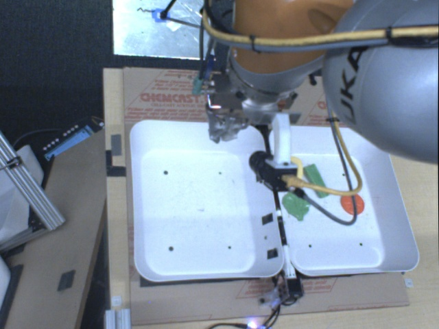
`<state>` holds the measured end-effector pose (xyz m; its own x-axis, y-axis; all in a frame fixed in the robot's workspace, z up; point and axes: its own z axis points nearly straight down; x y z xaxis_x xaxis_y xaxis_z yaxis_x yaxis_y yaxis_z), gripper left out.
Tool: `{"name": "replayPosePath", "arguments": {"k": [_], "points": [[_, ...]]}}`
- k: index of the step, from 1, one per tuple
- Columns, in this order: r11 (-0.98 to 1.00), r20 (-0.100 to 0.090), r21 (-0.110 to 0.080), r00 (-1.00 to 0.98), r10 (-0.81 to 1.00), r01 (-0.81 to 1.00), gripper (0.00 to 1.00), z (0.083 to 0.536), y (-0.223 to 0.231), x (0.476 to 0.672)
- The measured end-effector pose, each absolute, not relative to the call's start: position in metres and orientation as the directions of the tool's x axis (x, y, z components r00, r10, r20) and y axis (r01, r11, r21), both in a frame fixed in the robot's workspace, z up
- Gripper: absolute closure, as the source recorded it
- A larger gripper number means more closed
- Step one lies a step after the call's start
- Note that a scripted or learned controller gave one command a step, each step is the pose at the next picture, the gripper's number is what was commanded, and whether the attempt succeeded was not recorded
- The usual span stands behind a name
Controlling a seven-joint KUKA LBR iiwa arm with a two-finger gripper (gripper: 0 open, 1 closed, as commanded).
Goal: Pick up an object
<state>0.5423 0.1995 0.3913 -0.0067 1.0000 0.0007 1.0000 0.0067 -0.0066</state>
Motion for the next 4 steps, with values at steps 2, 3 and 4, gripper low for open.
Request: {"name": "replayPosePath", "arguments": {"k": [2, 3, 4], "points": [[0.007, 0.002, 0.002, -0.007, 1.0, 1.0, 1.0, 0.429, 0.224, 0.519], [0.007, 0.003, 0.002, -0.007, 1.0, 1.0, 1.0, 0.445, 0.235, 0.488], [0.006, 0.002, 0.002, -0.006, 1.0, 1.0, 1.0, 0.456, 0.234, 0.487]]}}
